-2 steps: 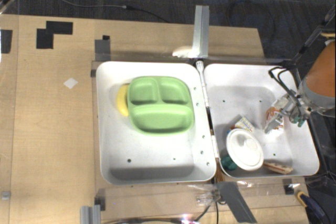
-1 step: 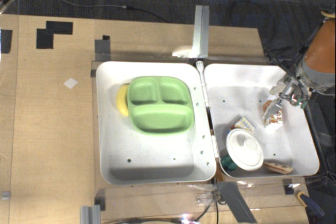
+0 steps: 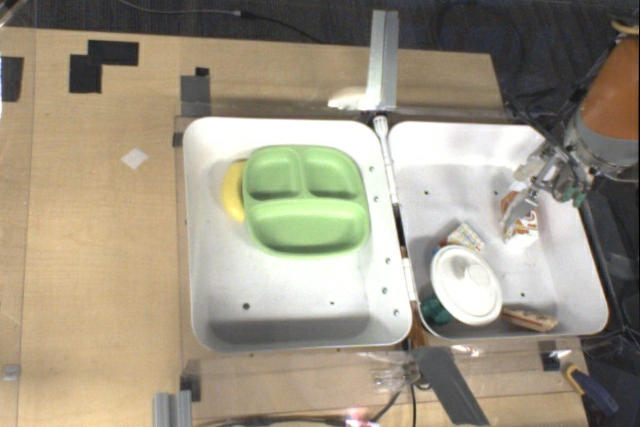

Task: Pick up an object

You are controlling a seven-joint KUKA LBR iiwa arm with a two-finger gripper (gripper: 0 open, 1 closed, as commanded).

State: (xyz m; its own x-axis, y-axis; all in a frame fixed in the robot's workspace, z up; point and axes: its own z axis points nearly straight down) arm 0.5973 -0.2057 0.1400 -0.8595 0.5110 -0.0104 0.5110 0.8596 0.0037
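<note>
Camera view, from above: we see the gripper (image 3: 540, 177) low over the upper right part of the right bin (image 3: 430, 150), its fingers spread a little with nothing visibly between them. Just below it lies a small orange-and-white object (image 3: 519, 217), the nearest candidate for picking, though too small for us to identify. Further toward the bin's near edge sit a white round lid (image 3: 466, 283), a small printed packet (image 3: 465, 237) touching its top, a dark green item (image 3: 433, 314) partly under it, and a tan stick (image 3: 529, 319). The left bin (image 3: 215, 245) holds a green divided plate (image 3: 304, 196) over a yellow object (image 3: 232, 192). We judge the risks as follows: the fingers may close above or beside the flat object, or nudge it toward the bin wall.
</note>
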